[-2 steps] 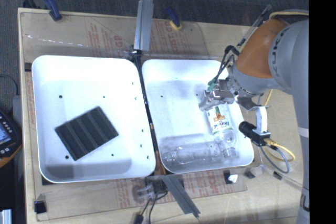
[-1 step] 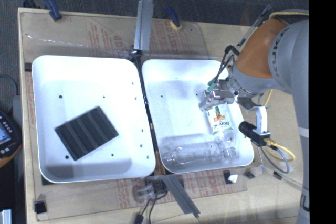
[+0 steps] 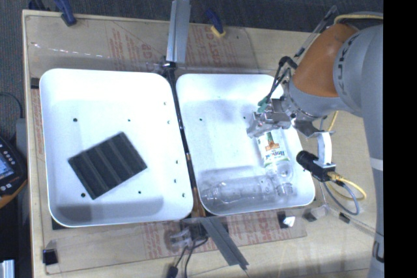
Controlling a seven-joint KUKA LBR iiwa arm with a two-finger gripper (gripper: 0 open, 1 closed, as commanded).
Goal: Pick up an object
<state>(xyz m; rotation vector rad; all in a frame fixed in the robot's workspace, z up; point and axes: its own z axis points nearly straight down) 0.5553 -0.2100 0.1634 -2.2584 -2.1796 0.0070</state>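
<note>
Clear plastic bottle point(image 3: 244, 191) lying lengthwise along right bin's point(image 3: 215, 91) near wall, pincer point(image 3: 262, 124) above, grip state unclear

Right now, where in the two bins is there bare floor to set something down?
Left bin: bare along its far side, beyond the black ridged panel. Right bin: bare at its far-left. Crowded near the gripper, small bottle and clear bottle.

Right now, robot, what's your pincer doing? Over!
Pincer low in right bin, over small labelled bottle. Nothing seen gripped. Clear bottle lies along near wall. Black ridged pad in left bin.
</note>
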